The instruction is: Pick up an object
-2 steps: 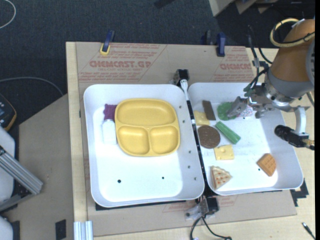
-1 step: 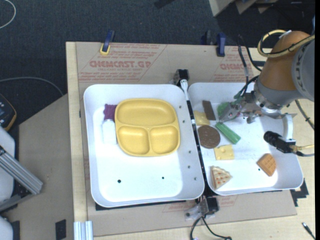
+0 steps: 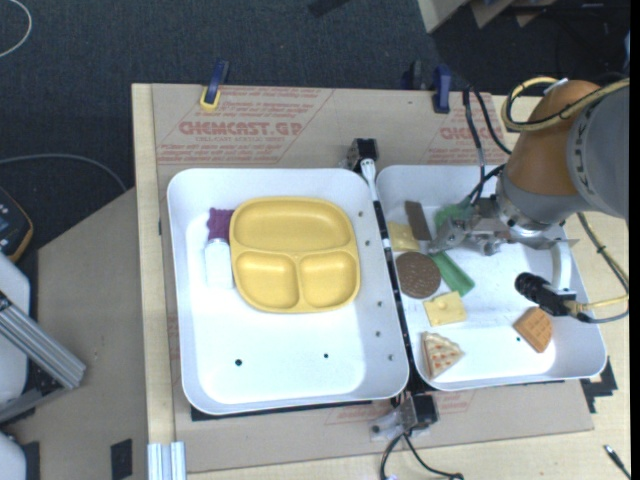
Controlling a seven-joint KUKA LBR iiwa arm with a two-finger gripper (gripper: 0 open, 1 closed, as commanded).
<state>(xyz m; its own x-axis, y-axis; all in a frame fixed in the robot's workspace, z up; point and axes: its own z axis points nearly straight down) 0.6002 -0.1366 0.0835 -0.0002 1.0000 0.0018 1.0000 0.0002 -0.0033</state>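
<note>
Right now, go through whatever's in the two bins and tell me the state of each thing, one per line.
Yellow tray: upright, in left bin, compartments bare.
Purple item: tucked beside tray's left edge.
Brown disc: flat, right bin.
Cheese square: flat, free.
Pizza slice: flat, near front wall.
Cracker: free, right bin.
Gripper: low over right bin.

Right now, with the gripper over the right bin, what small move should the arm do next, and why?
Probably lower straight down a little. The gripper hangs over the green piece beside the brown round cookie, and nothing shows between its fingers, so a short descent toward the green piece seems the nearest chance of a grasp.
</note>
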